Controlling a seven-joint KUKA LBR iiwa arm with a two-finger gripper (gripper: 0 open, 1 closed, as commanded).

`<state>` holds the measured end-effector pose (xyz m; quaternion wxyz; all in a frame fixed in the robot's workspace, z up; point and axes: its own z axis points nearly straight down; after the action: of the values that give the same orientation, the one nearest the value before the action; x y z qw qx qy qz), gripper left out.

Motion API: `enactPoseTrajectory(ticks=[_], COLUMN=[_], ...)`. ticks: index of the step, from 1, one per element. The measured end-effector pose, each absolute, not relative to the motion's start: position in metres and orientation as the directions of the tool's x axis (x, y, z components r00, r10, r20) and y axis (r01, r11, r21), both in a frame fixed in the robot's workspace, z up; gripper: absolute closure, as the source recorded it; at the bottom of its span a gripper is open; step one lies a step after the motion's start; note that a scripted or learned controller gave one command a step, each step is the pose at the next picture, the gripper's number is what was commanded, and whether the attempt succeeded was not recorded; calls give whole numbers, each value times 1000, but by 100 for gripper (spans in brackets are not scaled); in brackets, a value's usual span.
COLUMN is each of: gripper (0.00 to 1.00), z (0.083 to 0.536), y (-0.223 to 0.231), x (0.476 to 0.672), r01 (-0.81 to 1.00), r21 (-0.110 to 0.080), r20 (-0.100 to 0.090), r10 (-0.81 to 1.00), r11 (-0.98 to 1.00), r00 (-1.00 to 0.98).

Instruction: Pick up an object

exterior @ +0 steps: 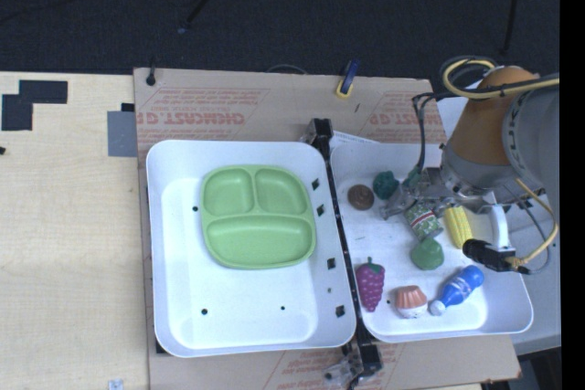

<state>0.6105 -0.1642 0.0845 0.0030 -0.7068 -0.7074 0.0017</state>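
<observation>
— Two shallow white bins sit side by side; where is the arm?

— The grey arm with the orange band [494,119] reaches in from the right over the right-hand white bin [512,317]. Its two-finger gripper [416,201] hangs low above the bin's middle. I cannot tell how its jaws stand; the metal parts there blur together.

— What lies nearest it?

— A small patterned green-and-white cylinder [422,219] sits right at the gripper, just below it, perhaps touching; whether it is gripped cannot be made out. A yellow oblong toy [457,226] lies just to the right of that. A round green lump [427,254] rests a little nearer the camera, just beside both.

— And further off?

— A dark teal lumpy toy [386,185] lies just to the gripper's left, and a brown round ball [361,196] beyond it. Towards the bin's near edge, well apart from the gripper, lie a purple bunch of toy grapes [370,283], a peach-and-white cupcake-like toy [409,300] and a blue bottle with a white cap [457,289].

— The other bin?

— The left-hand white bin [183,315], far to the gripper's left, holds a light green divided plastic plate [258,216].
</observation>
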Motion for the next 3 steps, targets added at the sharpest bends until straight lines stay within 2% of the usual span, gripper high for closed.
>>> enactPoseTrajectory(ticks=[1,3], gripper=[100,100], z=[98,224], y=[-166,-176], x=[612,610], r01=[1000,1000], r21=[-3,4], r20=[1,-1], r10=[1000,1000], r11=[-2,-4], r00=[2,4])
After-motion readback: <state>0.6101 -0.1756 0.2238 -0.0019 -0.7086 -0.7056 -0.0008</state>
